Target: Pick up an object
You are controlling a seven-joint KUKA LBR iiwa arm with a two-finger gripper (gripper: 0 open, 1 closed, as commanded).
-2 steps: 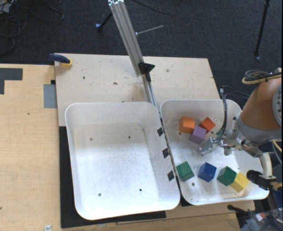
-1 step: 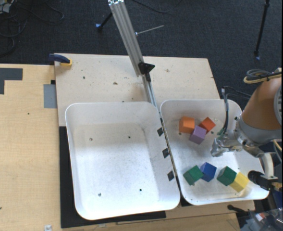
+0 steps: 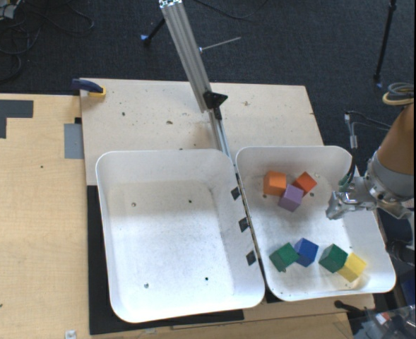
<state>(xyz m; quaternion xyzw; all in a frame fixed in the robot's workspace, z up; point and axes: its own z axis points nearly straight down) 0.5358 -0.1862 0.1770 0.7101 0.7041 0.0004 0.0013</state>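
white plastic bins sit side by side on the pale wooden bench (image 3: 264,111). the left bin (image 3: 169,235) shows a bare, speckled floor, and the right bin (image 3: 313,157) holds seven small blocks. a slanted aluminium bar (image 3: 190,51) runs down from the top of the view to the seam between the bins, with a black clamp partway along it. a blue-and-yellow tool (image 3: 89,87) lies at the bench's far left corner, and cables trail over the dark floor behind.

near the right bin's far side, an orange block (image 3: 275,183) touches a purple block (image 3: 291,198), and a red-orange block (image 3: 306,183) leans against the purple one from the right; all three are turned at different angles. toward the near side, a dark green block (image 3: 283,257) touches a blue block (image 3: 306,251). further right, a second green block (image 3: 333,258) touches a yellow block (image 3: 354,266) close to the bin's near right corner. each is a plain cube with no long axis; most sit rotated, corners toward the bin walls.

the gripper (image 3: 337,207) hangs over the right bin's right side, between the two groups and apart from every block. nothing lies between its metal fingers; i cannot tell how wide they stand. the grey arm with its orange band (image 3: 398,140) enters from the right edge.
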